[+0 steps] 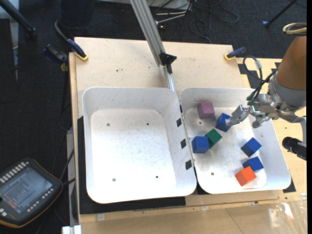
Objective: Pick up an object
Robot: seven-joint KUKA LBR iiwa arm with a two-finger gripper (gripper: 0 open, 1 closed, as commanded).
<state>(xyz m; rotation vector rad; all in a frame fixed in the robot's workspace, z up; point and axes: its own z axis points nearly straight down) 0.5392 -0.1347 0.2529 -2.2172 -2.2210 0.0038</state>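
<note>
Several small cubes lie in the right bin (pixel 273 179). A purple cube (pixel 205 109) is at the back. A blue cube (pixel 223 122) is just in front of it. A green cube (pixel 213 137) touches another blue cube (pixel 200 144) near the bin's left wall. Two more blue cubes (pixel 251 146) (pixel 255 164) and an orange cube (pixel 245 175) sit at the front right. My gripper (pixel 247 118) hangs over the bin's right half, open, with nothing between its fingers. Its left finger (pixel 238 115) is right beside the upper blue cube.
The left bin (pixel 92 130) stands beside the right one on the beige bench. A slanted metal rail (pixel 148 28) runs down to the bins' shared back corner. A teach pendant (pixel 24 191) lies off the bench at the lower left. Clamps (pixel 235 53) hold the board's back corners.
</note>
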